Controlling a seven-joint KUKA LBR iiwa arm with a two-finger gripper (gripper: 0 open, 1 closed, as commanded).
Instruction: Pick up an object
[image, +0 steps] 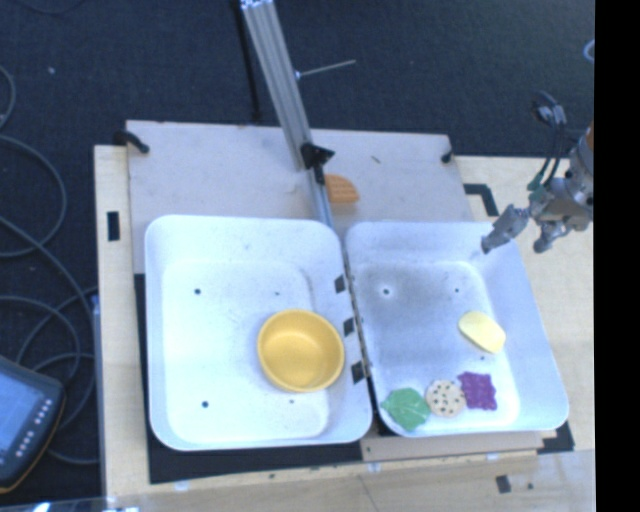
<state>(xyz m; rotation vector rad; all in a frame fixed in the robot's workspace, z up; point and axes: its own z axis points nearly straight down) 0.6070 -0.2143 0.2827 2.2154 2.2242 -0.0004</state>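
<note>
So here's the setup: two white bins side by side on the worktop. The left bin has a yellow bowl sitting toward its 4 o'clock corner. The right bin is where the small stuff is: a pale yellow piece at about 3 o'clock, then a row along the 6 o'clock edge with a green piece, a speckled cookie-looking round and a purple piece. Those three are touching or nearly touching, so they're a crowded pick.

The pincer hangs just outside the right bin's 1 o'clock corner, above the rim, with the wrist coming in from 3 o'clock. Two fingers look splayed apart with nothing between them, so I'd call it open and empty.

If I were planning the grab, I'd go for the pale yellow piece. It's nearest to the pincer and sits on its own with bare bin floor around it, so the fingers won't clip a neighbour. Swing toward 7 o'clock from where it is, get centred over the piece before dropping, and line the fingers across its narrow side. It looks flat, so go low enough to get under its edges, or it'll probably just skate away.
</note>
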